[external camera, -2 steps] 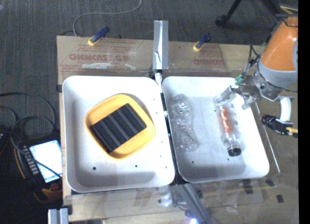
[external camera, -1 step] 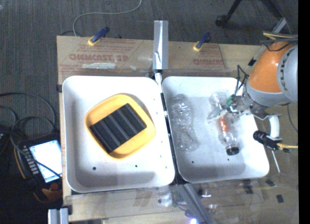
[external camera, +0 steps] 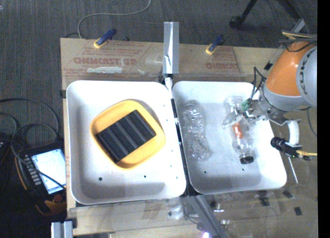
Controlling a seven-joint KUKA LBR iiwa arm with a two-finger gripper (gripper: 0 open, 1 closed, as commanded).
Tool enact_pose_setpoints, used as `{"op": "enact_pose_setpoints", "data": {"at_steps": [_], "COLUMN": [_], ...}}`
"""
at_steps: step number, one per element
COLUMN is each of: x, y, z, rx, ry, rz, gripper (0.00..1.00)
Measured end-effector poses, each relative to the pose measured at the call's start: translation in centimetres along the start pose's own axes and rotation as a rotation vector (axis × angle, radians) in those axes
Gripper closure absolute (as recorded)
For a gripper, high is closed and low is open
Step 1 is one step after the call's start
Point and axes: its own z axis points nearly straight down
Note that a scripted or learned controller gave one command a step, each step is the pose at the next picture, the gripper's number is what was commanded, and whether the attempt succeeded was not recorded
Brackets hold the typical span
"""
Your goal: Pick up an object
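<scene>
Two clear plastic items lie in the right bin (external camera: 268, 177). A crumpled clear bottle (external camera: 194, 131) rests near the bin's left wall. A second clear bottle (external camera: 241, 140), with an orange label and a dark cap towards the front, lies at the right. My gripper (external camera: 246, 107) hangs low over the upper end of that second bottle, reaching in from the right below the orange band of the arm (external camera: 294, 74). In the left bin (external camera: 82, 180) a yellow tray-like object with a black ribbed inset (external camera: 127, 133) lies tilted.
A metal post (external camera: 170, 51) stands behind the seam between the bins. Two blue-and-yellow clamps (external camera: 104, 37) (external camera: 215, 44) hold the cardboard backing. A small black fitting (external camera: 282, 145) juts out by the right bin's right rim. A tablet (external camera: 46, 166) lies on the floor at left.
</scene>
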Motion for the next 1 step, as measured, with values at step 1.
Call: {"op": "enact_pose_setpoints", "data": {"at_steps": [1], "x": [6.25], "y": [2.29], "z": [-8.44], "rx": [0.004], "ry": [-0.003], "rz": [0.024], "gripper": [1.0]}}
